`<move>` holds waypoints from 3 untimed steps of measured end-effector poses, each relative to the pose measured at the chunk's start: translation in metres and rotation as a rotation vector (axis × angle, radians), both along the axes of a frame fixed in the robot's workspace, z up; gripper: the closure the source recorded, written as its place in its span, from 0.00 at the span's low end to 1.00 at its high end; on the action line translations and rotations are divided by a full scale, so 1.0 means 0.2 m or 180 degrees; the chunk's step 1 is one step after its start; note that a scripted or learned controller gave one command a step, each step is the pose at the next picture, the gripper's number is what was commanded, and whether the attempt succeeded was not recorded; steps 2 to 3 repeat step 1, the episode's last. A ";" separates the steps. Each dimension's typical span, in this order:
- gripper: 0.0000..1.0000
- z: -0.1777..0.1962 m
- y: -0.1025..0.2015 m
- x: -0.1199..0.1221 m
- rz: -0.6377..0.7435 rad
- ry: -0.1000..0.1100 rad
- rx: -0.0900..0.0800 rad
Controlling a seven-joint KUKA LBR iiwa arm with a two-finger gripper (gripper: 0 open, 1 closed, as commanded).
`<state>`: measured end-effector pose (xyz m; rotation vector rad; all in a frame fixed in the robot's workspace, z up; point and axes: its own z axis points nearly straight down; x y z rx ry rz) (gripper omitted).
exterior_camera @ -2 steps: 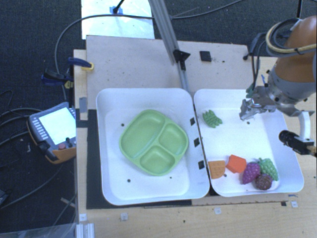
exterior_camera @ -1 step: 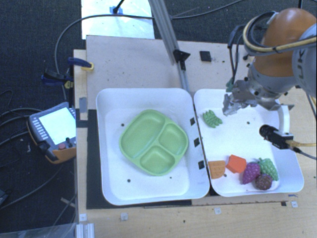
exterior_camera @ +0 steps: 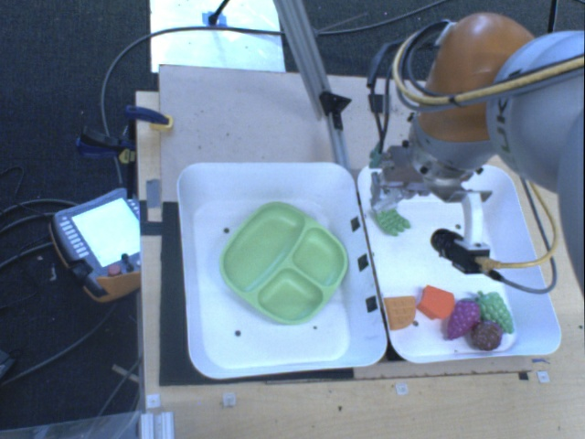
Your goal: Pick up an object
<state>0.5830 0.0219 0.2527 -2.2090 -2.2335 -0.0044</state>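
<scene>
My gripper [exterior_camera: 389, 201] hangs over the far left part of the right bin [exterior_camera: 530, 245], under the grey wrist with its orange band. Directly below its tip lies a small green knobbly toy [exterior_camera: 394, 221], touching or nearly touching it; I cannot tell which. Along the bin's near edge sit an orange cracker-like square [exterior_camera: 399, 311], a red-orange block [exterior_camera: 437, 302], a purple grape bunch [exterior_camera: 463, 318], a green grape bunch [exterior_camera: 496, 310] and a dark red round piece [exterior_camera: 485, 336].
A green divided plate [exterior_camera: 284, 262] lies in the left bin [exterior_camera: 206, 245]. A black fitting with a yellow cable [exterior_camera: 459, 250] hangs from the arm over the right bin's middle. A slanted metal pole [exterior_camera: 311, 62] stands behind the bins. A teach pendant [exterior_camera: 99, 243] rests at the left.
</scene>
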 end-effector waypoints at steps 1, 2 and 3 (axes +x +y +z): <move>1.00 -0.08 0.23 0.05 -0.0007 -0.0001 -0.0004; 1.00 -0.08 0.23 0.05 -0.0007 -0.0001 -0.0004; 1.00 -0.08 0.23 0.05 -0.0007 -0.0001 -0.0004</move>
